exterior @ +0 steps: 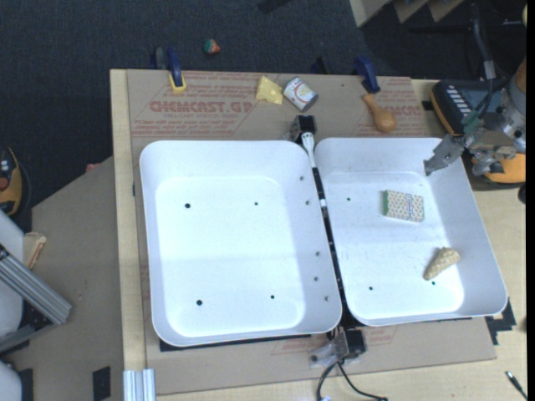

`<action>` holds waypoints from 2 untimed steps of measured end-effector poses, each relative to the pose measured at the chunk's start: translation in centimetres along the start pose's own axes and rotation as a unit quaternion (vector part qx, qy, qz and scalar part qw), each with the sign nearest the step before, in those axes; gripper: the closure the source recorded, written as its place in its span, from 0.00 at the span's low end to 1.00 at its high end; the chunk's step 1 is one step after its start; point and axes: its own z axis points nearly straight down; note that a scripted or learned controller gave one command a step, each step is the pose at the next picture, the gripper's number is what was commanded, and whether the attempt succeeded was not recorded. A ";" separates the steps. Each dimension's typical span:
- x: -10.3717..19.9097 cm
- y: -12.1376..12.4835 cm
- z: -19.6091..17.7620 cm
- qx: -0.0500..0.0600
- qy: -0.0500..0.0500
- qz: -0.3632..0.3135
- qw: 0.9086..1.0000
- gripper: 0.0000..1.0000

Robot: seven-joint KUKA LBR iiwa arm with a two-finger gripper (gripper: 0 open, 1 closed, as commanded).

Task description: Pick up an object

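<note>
Patterned block (404, 205) mid right bin (468, 303) | tan wedge (441, 263) nearby (apart) | end effector (439, 160) at rim

This place is a robotics lab or a test workshop, not a home. The bench (251, 98) is covered with brown board that carries printed red letters, and blue clamps (174, 67) hold this board at the far edge. Two shallow white bins (167, 307) sit side by side on it, with small black holes in the floor. Loose cables (338, 374) hang at the near edge. An aluminium profile (33, 286) lies at the left. The floor is dark carpet (67, 23), as in an office building. The grey robot arm (501, 128) reaches in from the right.
</note>
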 end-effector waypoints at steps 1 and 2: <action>3.9 -0.6 14.4 0.007 0.003 -0.001 1.000 0.00; 3.5 -0.2 12.4 -0.002 -0.001 0.000 1.000 1.00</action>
